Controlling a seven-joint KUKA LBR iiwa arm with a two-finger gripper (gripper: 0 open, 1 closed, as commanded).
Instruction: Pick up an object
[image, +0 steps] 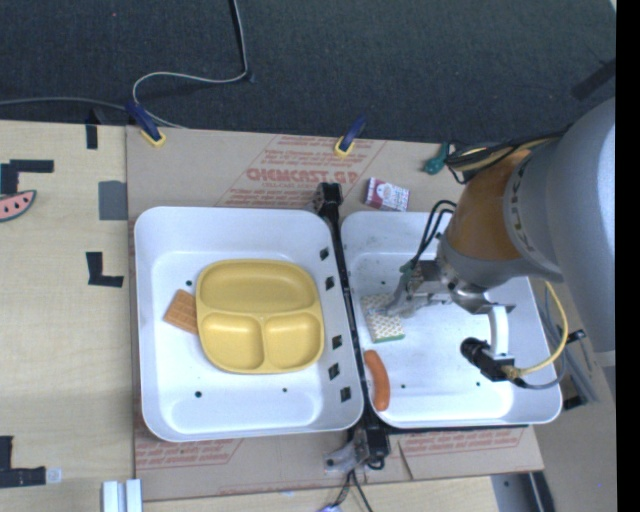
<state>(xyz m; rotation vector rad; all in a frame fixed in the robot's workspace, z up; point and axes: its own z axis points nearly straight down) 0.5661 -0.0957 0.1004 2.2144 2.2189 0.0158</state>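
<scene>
At the far left of the table (60, 330), black tape marks are seen on the pale wood, with a pinkish shape (14, 205) at its 9 o'clock edge. A sheet of cardboard (290, 170) is laid under both bins, held at its 12 o'clock edge by two yellow-and-blue clamps (148, 128).

The left bin (160, 400) is occupied by a yellow divided plate (260, 313), set slightly toward 12 o'clock of the bin's middle. A tan waffle-like piece (181, 311) is tucked against the plate at its 9 o'clock side, partly covered by its rim.

Between the bins a row of black clips (335, 300) is seen along the shared walls. Just beyond the right bin's 12 o'clock wall, a small red-and-white packet (385, 194) lies on the cardboard.

In the right bin (450, 405), a pale checked sponge-like pad with a green edge (384, 321) lies at about 9 o'clock of the bin's floor. An orange sausage-shaped object (378, 379) lies near the 7 o'clock corner, apart from the pad.

The claw (408, 296) is seen low over the right bin, at the pad's 2 o'clock corner and seemingly touching it. Whether it is released or clenched cannot be told, as the tips are blurred against the pad. The grey arm (560, 200) with its orange band (480, 215) enters from 3 o'clock.
</scene>
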